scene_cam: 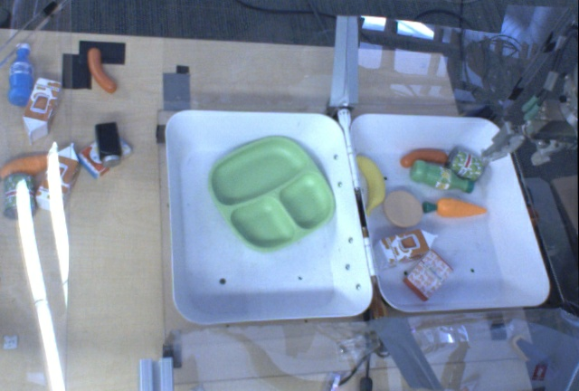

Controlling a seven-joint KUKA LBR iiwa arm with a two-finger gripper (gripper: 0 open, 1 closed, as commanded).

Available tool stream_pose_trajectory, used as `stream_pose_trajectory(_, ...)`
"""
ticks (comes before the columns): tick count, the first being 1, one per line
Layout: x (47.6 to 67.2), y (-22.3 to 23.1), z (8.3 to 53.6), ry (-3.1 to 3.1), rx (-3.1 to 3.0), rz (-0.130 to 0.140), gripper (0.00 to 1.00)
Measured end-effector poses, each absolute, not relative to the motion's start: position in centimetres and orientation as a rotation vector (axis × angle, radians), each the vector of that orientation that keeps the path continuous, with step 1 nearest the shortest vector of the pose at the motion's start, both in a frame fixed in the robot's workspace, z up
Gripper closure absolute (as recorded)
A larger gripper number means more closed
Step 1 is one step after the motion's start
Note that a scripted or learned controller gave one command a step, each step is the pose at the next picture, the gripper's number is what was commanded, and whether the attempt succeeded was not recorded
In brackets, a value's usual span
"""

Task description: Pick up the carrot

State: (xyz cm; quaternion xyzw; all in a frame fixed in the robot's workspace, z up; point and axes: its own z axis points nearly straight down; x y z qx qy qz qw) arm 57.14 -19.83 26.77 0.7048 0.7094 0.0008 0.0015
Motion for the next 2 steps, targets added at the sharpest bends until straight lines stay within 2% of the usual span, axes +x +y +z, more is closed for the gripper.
stream_pose_trajectory(1, 57.39, -19.69, 27.87, 2.232, 2.201, 0.007, 1.0)
stream_pose_trajectory(2, 57.38, -19.69, 27.87, 2.232, 2.201, 0.007, 0.0)
